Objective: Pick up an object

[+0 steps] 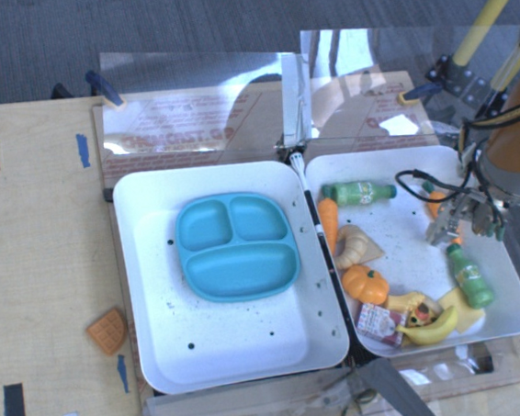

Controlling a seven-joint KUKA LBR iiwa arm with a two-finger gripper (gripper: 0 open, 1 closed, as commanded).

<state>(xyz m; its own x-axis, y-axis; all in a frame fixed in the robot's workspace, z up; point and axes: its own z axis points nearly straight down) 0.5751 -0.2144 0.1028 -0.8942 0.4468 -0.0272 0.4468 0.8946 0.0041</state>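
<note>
My gripper (449,229) hangs over the right side of the right bin (511,314). Just below it in the view lies a green bottle (472,283), its top end pointing up at the gripper. A second green bottle (360,192) lies on its side at the bin's back. An orange carrot (329,221), a beige wedge-shaped item (357,245), a small orange pumpkin (366,284), a red and white packet (377,321) and a yellow banana (438,322) fill the bin's left and front. A small orange piece (435,198) shows beside the gripper's cable.
The left bin (164,351) holds a blue divided plate (237,245). A brown waffle-like piece (107,330) lies on the wooden bench left of the bins. Clear plastic sheets (195,117) stand behind both bins. Yellow poles (489,12) rise at the upper right.
</note>
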